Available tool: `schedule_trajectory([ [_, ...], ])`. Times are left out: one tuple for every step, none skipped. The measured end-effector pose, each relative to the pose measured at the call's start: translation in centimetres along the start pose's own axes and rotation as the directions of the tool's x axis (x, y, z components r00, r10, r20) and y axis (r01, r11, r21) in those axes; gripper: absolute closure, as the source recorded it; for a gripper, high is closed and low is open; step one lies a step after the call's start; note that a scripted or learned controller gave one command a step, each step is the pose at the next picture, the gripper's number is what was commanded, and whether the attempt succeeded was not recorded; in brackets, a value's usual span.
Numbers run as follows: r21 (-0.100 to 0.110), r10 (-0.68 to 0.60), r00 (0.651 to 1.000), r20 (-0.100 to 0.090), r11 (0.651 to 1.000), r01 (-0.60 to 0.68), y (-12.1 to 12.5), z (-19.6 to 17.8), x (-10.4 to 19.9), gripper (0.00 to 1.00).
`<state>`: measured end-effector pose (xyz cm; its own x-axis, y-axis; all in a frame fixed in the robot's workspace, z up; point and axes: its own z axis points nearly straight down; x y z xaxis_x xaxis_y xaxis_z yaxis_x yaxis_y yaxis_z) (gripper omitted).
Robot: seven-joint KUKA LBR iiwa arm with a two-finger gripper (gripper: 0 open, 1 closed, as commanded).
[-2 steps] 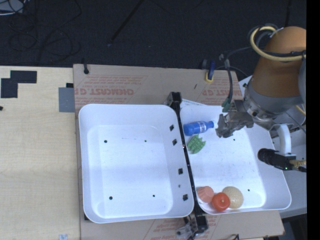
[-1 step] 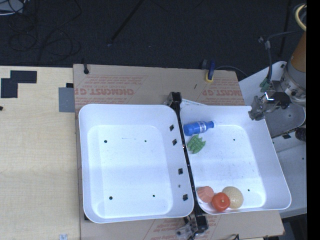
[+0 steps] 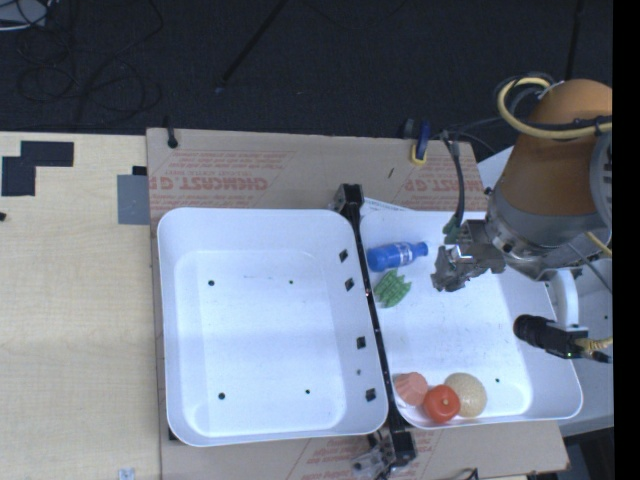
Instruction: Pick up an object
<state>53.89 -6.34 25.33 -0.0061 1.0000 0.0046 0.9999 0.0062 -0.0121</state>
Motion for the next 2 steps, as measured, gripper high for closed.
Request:
schedule_trajectory([
  [-0.012,-0.001,1.000,0.004,1.000,0.001,3.2,-1.8,6.3,1.00],
  [-0.017,-0.002,1.000,0.002,1.000,0.002,3.8,-9.0,14.9,1.00],
])
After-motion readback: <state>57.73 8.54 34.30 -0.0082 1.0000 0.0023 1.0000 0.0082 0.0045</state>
